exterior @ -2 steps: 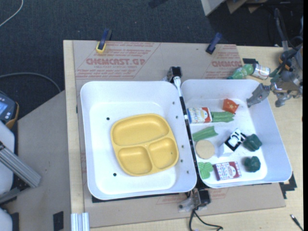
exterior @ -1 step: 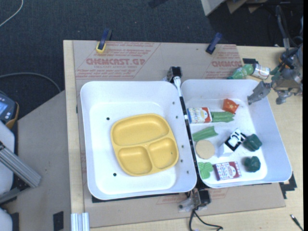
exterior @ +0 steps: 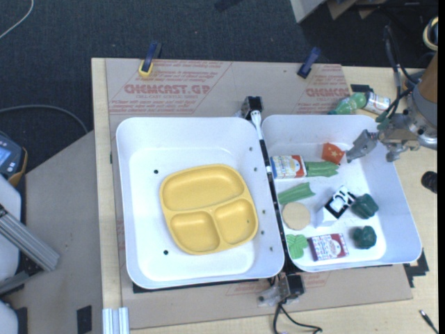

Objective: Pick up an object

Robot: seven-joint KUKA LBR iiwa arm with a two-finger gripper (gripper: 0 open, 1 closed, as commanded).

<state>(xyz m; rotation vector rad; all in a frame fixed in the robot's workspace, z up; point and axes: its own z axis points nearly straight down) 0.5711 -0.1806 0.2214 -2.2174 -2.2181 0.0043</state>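
Observation:
My gripper (exterior: 378, 149) hovers over the back right part of the right bin (exterior: 400, 186), open, with nothing between its fingers. Just to its left lies a small orange piece (exterior: 334, 152) with a green vegetable (exterior: 321, 168) below it. Further left is a white carton (exterior: 288, 165). Toward the front lie a green pod (exterior: 295, 192), a tan disc (exterior: 297, 216), a black and white block (exterior: 338, 202), two dark green pieces (exterior: 364, 205) (exterior: 363, 236), a red packet (exterior: 327, 246) and a light green leaf (exterior: 297, 243).
The left bin (exterior: 139, 158) holds a yellow divided plate (exterior: 208, 207). A green bottle (exterior: 351, 104) lies on the board behind the right bin. Clamps (exterior: 147, 60) (exterior: 308, 62) hold the board's back edge. A fixture (exterior: 252, 106) stands between the bins.

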